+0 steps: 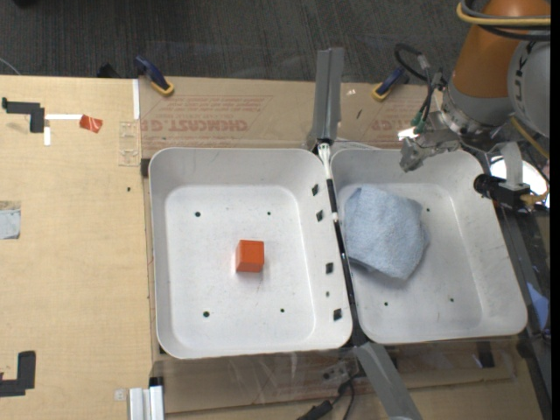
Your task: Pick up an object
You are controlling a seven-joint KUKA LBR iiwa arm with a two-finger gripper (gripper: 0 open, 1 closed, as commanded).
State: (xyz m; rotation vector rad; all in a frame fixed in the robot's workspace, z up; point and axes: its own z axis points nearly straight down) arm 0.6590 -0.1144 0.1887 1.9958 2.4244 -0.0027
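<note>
From above, two shallow white bins sit side by side on the bench. In the left bin a small orange-red block lies flat on the floor, a little below the middle and well apart from every wall. In the right bin a light blue cloth lies crumpled in a soft heap on the left half, its left edge close to the divider between the bins. The arm — grey, with its orange band showing at the top right — comes in over the far right corner of the right bin. Its gripper hangs over the bin's back rim, apart from the cloth and well apart from the block; nothing shows between its tips, though whether they are parted or closed is too small and cluttered to tell. Two blue-and-yellow clamps pin the brown cardboard sheet behind the bins.
</note>
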